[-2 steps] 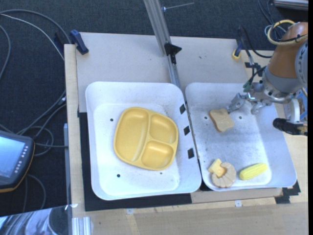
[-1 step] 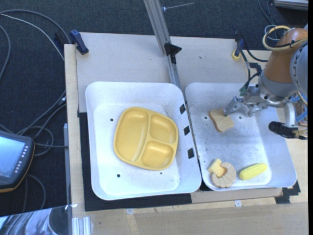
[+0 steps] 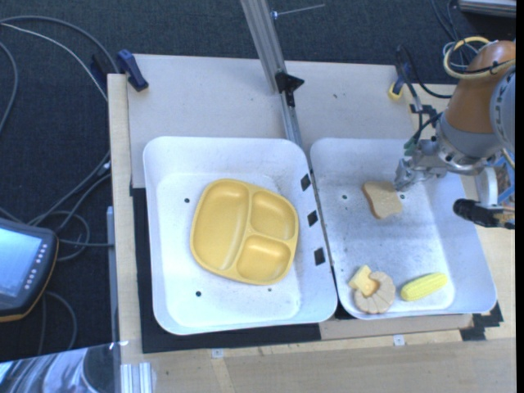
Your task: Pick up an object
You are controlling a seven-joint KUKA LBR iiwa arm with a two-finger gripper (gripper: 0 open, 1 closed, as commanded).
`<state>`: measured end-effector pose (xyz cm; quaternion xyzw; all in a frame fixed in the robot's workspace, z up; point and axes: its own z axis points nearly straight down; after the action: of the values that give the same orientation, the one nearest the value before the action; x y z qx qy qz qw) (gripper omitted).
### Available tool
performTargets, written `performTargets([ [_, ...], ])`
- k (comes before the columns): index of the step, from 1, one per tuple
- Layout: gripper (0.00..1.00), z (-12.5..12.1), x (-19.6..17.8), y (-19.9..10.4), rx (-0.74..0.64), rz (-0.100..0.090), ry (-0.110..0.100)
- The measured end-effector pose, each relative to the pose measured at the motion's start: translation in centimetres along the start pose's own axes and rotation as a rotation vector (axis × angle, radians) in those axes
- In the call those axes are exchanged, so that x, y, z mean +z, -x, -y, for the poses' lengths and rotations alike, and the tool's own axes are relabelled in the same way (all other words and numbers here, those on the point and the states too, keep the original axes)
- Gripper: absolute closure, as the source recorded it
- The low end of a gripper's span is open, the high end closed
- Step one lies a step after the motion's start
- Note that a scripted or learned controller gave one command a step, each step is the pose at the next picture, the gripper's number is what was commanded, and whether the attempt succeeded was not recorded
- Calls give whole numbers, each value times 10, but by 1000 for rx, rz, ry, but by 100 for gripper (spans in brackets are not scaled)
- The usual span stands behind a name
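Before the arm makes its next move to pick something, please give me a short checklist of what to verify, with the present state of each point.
1. Gripper is over the right bin: ok.
2. Bread slice lies close beside the gripper: ok.
3. Bread slice is apart from the corn cob and the round toy: ok.
4. Bread slice is between the gripper's fingers: cannot tell.
5. Yellow tray in the left bin is out of the way: ok.

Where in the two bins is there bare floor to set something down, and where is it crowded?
Free: the right bin floor between the bread slice and the corn; the left bin strip around the yellow tray. Crowded: the right bin's near edge, with corn and cookie, and beside the gripper at the bread.
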<state>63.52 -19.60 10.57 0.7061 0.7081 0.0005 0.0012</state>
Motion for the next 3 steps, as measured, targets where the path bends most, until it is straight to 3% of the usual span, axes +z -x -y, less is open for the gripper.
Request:
performTargets([
  [2,100,-4,-102,5,1,1,5],
  [3,100,-5,-126,4,1,1,3],
])
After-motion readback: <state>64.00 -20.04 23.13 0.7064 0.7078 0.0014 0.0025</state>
